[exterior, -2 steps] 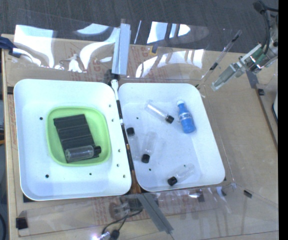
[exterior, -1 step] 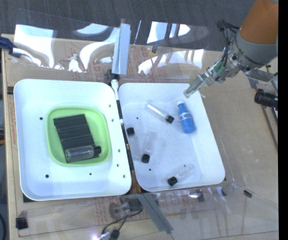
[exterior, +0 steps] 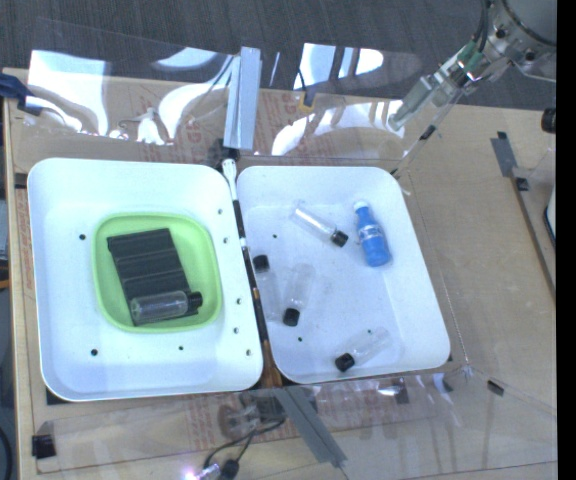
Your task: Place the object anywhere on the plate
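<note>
A green plate [exterior: 204, 243] lies in the left bin [exterior: 58, 268]. A black ribbed block [exterior: 146, 256] rests on it, and a clear vial with a black cap [exterior: 163, 306] lies across the block's near end. The right bin [exterior: 418, 298] contains a blue bottle [exterior: 371, 236] and three clear black-capped vials [exterior: 317, 222], [exterior: 294, 290], [exterior: 364, 349]. A loose black cap [exterior: 260, 263] lies near that bin's left wall. My gripper [exterior: 400, 122] hangs above the bench just behind the right bin's back right corner, with nothing visible in it.
A metal divider rail [exterior: 240, 98] stands behind the seam between the bins. Clear plastic sheeting [exterior: 168, 108] with glare runs along the back. Brackets [exterior: 308, 423] sit at the bench's front edge.
</note>
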Controlling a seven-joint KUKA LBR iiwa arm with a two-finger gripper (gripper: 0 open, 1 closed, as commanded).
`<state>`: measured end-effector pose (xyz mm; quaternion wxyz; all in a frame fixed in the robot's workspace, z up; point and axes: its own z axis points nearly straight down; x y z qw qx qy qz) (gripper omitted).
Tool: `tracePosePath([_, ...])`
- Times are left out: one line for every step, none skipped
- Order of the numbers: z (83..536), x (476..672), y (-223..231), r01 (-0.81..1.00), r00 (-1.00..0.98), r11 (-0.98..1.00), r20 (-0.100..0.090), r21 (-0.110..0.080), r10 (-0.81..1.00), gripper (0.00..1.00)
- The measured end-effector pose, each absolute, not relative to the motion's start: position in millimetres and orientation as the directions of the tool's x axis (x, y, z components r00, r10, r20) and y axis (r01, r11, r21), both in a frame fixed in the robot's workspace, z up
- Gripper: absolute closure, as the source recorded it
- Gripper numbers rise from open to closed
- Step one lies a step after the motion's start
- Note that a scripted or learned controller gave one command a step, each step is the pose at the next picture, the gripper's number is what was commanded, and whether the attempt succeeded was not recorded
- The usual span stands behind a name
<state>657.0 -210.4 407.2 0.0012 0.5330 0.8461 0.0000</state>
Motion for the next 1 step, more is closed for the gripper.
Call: tracePosePath([443.2,650.5,-208.5,0.880,-0.476,0.476,-0.002,0.001,0.880,0.00])
